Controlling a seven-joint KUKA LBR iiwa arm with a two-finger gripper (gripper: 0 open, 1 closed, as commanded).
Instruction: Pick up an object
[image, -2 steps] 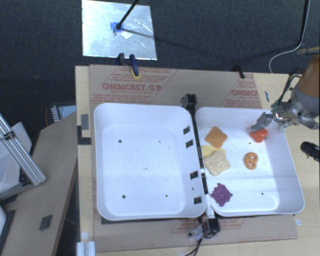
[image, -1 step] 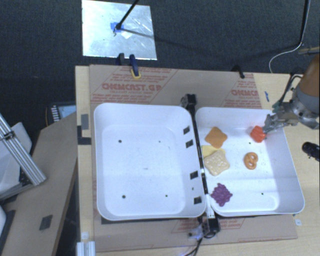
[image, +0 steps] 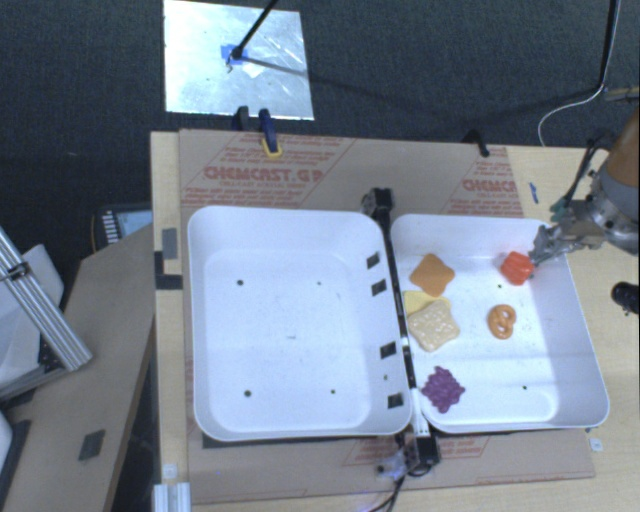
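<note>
Camera view gives me the desk (image: 170, 300) with both bins; the right bin (image: 575, 340) holds the toys. My gripper (image: 543, 247) sits at its far right edge, just beside the red piece (image: 516, 267); whether the fingers are spread or pressed together, I cannot tell. The piece looks light, stiff and smooth, so I'd pinch across its middle.

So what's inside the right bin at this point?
The right bin holds an orange slice, a yellow piece partly covered by a tan cracker, a pretzel, purple grapes and a red object by the gripper.
</note>
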